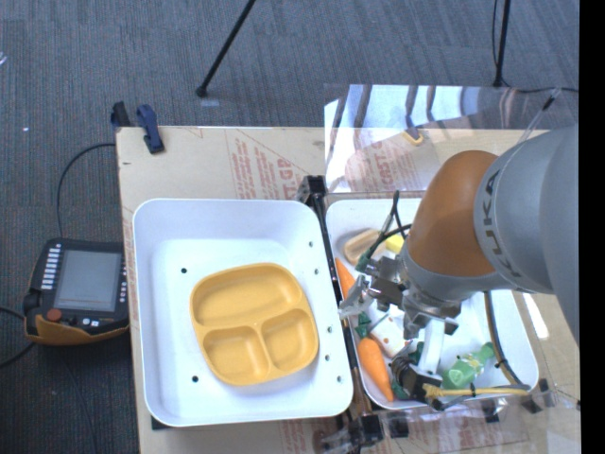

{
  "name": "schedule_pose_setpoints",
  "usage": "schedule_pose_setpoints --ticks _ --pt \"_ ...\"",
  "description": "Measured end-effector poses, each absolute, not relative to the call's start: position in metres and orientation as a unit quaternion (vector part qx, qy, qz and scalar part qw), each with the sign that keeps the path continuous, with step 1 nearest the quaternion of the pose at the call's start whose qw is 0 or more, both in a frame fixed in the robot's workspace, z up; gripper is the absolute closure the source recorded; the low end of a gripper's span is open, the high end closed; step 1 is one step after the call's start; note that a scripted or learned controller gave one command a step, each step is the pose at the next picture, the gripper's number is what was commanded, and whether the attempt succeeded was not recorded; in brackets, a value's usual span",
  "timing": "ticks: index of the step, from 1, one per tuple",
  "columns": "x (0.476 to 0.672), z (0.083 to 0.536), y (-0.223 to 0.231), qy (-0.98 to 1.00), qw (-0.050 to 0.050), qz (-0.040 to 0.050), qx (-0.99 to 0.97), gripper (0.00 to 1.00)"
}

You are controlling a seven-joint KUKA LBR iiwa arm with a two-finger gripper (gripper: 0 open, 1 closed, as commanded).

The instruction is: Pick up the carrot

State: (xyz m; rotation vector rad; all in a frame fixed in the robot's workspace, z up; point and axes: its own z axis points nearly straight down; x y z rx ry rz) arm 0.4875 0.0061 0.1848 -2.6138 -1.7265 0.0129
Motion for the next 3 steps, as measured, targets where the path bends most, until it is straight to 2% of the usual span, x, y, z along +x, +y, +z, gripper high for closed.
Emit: schedule_pose_setpoints --ticks 1,2,3 --pt "0.538 0.185 -0.054 -0.241 0.002 0.0038 -0.971 0.00" --pt "0.481 0.185 0.026 -0.323 0.004 0.0054 -0.946 0.00" --pt "0.481 0.192 0.025 -0.322 0.006 0.0089 -0.947 1.00"
